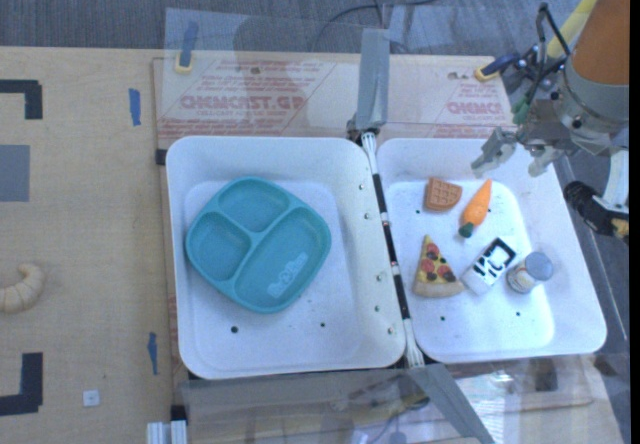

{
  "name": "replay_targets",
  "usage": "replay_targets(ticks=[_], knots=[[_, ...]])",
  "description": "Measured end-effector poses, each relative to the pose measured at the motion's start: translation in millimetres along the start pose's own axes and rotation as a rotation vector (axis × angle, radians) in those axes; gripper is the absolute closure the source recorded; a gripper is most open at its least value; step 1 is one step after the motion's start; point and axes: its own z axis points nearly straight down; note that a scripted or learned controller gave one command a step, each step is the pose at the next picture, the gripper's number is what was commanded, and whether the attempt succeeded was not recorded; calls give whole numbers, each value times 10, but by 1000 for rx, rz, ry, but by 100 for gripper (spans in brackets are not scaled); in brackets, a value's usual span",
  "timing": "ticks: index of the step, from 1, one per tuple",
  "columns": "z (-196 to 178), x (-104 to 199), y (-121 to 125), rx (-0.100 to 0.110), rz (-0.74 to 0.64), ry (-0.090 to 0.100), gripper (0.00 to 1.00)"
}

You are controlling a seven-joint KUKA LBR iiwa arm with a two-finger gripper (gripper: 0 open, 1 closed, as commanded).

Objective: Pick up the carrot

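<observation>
The carrot (477,204) is orange with a small green end and lies tilted in the far part of the right bin (570,332). My gripper (513,156) hangs above the bin's far edge, up and to the right of the carrot and apart from it. Its two fingers (487,150) are spread, so it is open, with nothing between them.
A round waffle (441,194) lies just left of the carrot. A pizza slice (435,268), a black-and-white block (492,263) and a small jar (530,272) sit nearer the front. A teal divided plate (258,243) lies in the left bin (200,342). A croissant (20,287) rests on the bench.
</observation>
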Motion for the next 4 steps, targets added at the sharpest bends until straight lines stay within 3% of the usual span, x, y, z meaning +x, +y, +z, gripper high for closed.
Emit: replay_targets(ticks=[1, 2, 3, 4], knots=[[1369, -1025, 295, 0, -72, 0, 0], [1724, -581, 723, -17, -218, -7, 0], [1811, -714, 528, -2, -395, 0, 0], [1679, -736, 550, -11, -392, -5, 100]])
